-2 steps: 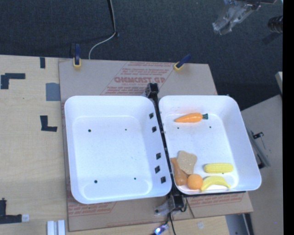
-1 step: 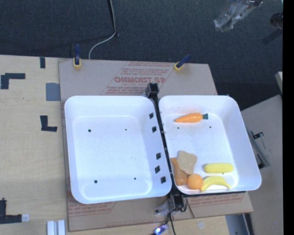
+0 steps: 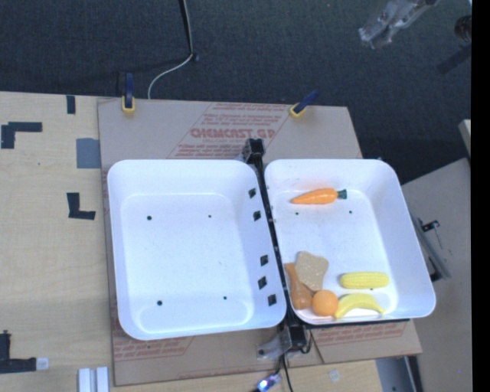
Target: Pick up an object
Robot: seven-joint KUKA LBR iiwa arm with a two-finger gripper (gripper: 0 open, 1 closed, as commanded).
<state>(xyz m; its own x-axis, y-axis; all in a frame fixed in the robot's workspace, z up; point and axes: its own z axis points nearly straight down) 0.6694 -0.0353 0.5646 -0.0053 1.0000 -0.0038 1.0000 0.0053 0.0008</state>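
The carrot (image 3: 314,197), well above the bread (image 3: 311,269), looks light, rigid; grasp mid-body. Blurred gripper (image 3: 380,27): state perhaps unreadable.

I see the bench (image 3: 46,253), light wood w/ dark tape marks, carrying a cardboard sheet (image 3: 230,126) clamped at its far edge; two white bins (image 3: 122,230) sit on it, side by side.

The blurred arm (image 3: 390,21) is cut off by the top edge.
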